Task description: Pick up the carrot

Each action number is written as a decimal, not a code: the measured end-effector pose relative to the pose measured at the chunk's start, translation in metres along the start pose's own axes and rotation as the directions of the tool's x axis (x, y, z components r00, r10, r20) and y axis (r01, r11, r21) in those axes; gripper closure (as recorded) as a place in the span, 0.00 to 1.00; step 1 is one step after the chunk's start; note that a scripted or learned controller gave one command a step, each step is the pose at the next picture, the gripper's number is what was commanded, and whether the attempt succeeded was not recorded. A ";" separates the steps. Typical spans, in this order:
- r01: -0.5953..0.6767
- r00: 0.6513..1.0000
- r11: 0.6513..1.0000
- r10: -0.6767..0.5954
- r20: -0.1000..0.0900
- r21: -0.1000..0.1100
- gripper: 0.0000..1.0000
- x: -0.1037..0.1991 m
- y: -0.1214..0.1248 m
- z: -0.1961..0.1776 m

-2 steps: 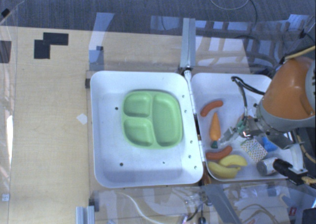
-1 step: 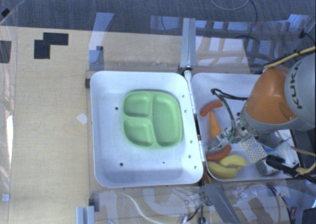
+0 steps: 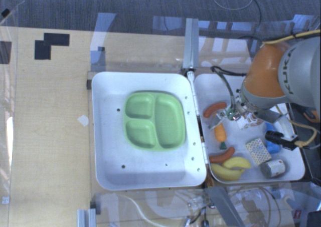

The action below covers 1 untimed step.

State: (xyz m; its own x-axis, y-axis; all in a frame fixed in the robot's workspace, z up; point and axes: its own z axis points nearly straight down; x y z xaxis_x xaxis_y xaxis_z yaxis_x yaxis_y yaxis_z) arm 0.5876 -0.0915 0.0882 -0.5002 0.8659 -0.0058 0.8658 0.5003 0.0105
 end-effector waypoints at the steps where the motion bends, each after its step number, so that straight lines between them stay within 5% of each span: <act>1: 0.002 1.000 1.000 -0.002 -0.001 -0.002 1.00 0.000 0.002 -0.010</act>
State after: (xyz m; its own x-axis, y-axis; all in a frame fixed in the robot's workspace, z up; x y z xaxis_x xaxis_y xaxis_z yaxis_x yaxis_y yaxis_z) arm 0.5893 -0.0904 0.0978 -0.5018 0.8650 -0.0044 0.8649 0.5018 0.0127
